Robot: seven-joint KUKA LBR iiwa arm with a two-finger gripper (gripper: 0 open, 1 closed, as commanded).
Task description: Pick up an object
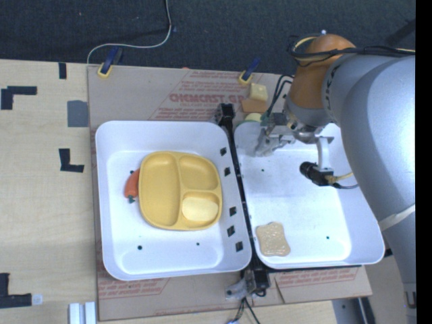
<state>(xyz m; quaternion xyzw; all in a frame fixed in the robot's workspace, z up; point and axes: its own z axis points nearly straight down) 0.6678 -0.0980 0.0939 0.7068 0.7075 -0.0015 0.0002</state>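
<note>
1. Two white bins sit side by side on the surface. The left bin (pixel 111 201) has a yellow divided plate (pixel 179 189) in it, pretty much dead center.
2. There's a pale yellow lump (pixel 200 208) sitting in the plate's compartment at about 4 o'clock.
3. An orange-red thing (pixel 131 184) pokes out from under the plate's 9 o'clock edge. It's mostly hidden, so no idea what it is.
4. The right bin (pixel 351 238) has a tan, flat, speckled piece (pixel 273 239) lying near its 7 o'clock corner, close to the bin wall. It's well apart from the arm.
5. The arm comes in from 3 o'clock, and the gripper (pixel 273 139) hangs over the right bin's 11 o'clock corner. It's too small and washed out against the white to tell what the jaws are doing, and I can't see anything between them.
6. Just outside the bins at 12 o'clock, a few small blocks (pixel 255 97) sit on the cardboard, tan and yellowish.
</note>
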